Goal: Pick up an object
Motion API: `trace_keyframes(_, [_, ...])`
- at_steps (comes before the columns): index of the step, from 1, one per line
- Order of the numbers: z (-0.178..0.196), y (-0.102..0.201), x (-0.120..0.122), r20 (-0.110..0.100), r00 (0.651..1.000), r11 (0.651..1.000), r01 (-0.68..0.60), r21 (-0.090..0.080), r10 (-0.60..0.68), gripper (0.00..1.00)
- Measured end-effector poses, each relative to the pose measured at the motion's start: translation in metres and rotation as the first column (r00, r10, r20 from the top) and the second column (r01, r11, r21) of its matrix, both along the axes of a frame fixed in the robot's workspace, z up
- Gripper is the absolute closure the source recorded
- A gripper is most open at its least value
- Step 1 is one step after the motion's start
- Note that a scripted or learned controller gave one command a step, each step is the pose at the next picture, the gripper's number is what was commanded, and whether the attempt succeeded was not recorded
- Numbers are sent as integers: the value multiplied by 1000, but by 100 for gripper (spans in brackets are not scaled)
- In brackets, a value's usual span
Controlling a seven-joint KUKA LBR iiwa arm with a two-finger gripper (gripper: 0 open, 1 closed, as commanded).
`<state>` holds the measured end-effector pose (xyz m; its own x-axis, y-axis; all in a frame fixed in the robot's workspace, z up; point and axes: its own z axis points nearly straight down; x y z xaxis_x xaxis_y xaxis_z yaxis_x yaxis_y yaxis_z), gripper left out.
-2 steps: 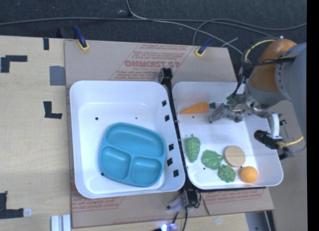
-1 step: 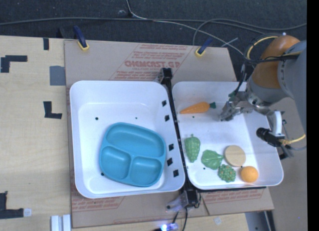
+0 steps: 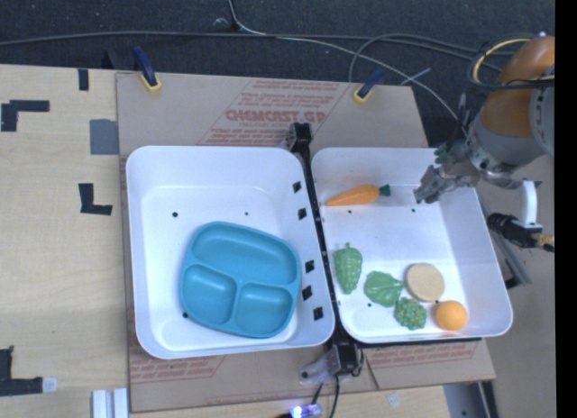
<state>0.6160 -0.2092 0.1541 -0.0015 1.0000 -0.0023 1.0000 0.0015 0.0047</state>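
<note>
Gripper (image 3: 431, 188) hangs over the right bin's (image 3: 469, 227) far right edge; whether it is apart or together cannot be told. Just left of it, apart, lies a toy carrot (image 3: 354, 195), orange and tapered with a small dark green stem, near the bin's back wall.

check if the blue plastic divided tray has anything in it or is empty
Empty. The blue plastic divided tray lies flat in the left white bin, and all three of its compartments show only bare blue surface.
</note>
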Motion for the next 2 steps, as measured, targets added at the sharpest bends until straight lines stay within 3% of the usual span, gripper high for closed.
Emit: trace_keyframes(2, [108, 3, 5, 0, 1000, 1000, -1, 1, 1, 100])
